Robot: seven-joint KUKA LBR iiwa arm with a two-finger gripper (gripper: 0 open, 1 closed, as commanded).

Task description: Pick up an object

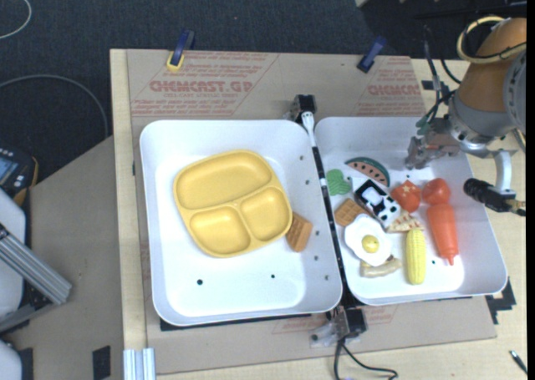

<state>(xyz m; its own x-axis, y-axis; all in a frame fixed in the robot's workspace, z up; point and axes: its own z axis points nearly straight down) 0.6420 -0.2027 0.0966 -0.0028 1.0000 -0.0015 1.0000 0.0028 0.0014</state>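
Observation:
The right bin point(476, 266) holds several toy foods: a watermelon slice point(369, 170), a green piece point(337, 181), a black-and-white cow-patterned block point(374, 200), a tomato point(407, 195), a carrot point(441, 221), a corn cob point(415, 255), a fried egg point(369, 244) and a brown piece point(347, 211). My gripper point(420, 155) hangs over the far part of the right bin, just above and behind the tomato, pointing down. Nothing shows between its fingers.
The left bin point(167, 286) carries a yellow three-part plate point(231, 201) and a small brown bread piece point(298, 233) by the plate's right edge. A black divider clamp point(305, 108) sits between the bins at the back. The arm's orange band point(495, 53) enters at upper right.

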